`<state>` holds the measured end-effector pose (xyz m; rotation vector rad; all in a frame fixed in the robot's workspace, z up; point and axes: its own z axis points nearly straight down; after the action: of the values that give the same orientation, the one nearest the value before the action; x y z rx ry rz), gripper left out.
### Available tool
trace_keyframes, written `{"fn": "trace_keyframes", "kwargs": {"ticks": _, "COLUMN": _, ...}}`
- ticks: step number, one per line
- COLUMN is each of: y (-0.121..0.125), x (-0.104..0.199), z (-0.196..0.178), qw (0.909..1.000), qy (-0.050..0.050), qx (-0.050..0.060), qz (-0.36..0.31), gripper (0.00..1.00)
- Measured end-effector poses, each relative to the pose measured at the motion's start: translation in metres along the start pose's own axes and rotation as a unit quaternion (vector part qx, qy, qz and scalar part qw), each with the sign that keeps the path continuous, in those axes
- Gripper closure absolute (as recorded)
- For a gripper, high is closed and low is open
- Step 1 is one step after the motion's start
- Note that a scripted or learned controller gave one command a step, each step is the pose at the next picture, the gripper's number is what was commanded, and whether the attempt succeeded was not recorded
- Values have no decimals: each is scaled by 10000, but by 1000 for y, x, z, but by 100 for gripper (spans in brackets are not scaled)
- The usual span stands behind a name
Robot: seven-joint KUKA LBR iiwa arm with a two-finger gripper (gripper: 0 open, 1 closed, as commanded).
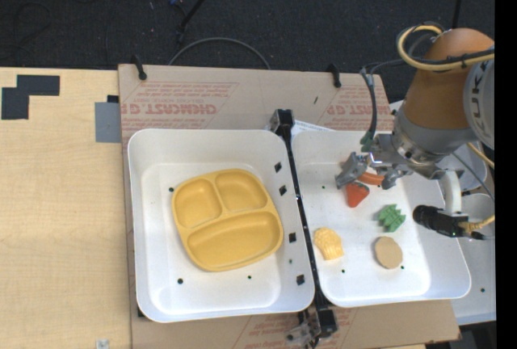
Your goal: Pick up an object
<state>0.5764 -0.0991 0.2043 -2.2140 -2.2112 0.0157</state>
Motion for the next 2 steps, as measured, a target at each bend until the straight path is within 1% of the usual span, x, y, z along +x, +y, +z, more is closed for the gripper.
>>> {"fn": "trace_keyframes", "kwargs": {"ticks": 1, "y": 3, "x": 0, "z": -8, "qw": 10000, "qy": -9, "qx": -72, "qz": -9, "gripper": 0}}
{"fn": "trace_keyframes", "kwargs": {"ticks": 2, "y": 12, "x": 1, "z": 49, "qw": 10000, "qy": -3, "qx": -41, "qz": -7, "gripper": 0}}
